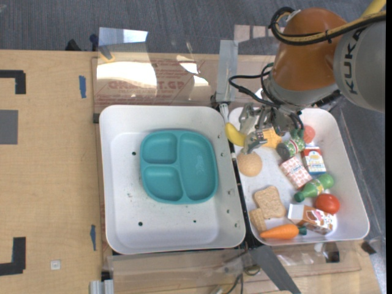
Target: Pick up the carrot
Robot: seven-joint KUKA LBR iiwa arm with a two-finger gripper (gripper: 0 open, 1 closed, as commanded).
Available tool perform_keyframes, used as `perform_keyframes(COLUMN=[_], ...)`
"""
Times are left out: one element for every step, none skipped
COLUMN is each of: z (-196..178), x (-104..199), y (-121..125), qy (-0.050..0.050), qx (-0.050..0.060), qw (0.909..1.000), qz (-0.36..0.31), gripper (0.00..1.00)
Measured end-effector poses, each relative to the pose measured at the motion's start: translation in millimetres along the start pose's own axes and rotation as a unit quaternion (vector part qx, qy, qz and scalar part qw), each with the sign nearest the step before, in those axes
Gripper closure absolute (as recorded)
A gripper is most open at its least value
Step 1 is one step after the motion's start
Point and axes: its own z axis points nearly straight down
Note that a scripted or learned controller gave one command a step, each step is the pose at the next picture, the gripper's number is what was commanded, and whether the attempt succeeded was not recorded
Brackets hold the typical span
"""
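Gripper is positioned over the upper left part of the right bin, its metal fingers pointing down toward a yellow banana and a small yellow-orange item just beside it. Whether the fingers are open or closed cannot be determined, and nothing is seen held between them.

Carrot lies on its side at the bin's near edge, well apart from the gripper. Two crackers lie just above it, one touching or nearly touching its left end; a small printed carton sits at its right end.

Between gripper and carrot: a round bread roll, a pink-checked packet, a juice box, a green vegetable and a tomato.

Left bin contains a teal divided plate.
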Motion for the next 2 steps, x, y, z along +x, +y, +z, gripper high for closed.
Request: perform_keyframes(z=[60.1,58.4], x=[63.9,62.2], y=[-84.4,-82.5], qy=[0.008,0.006], qx=[0.002,0.001], qw=[0.9945,0.9947], qz=[0.105,0.103], gripper=[1.0,0.0])
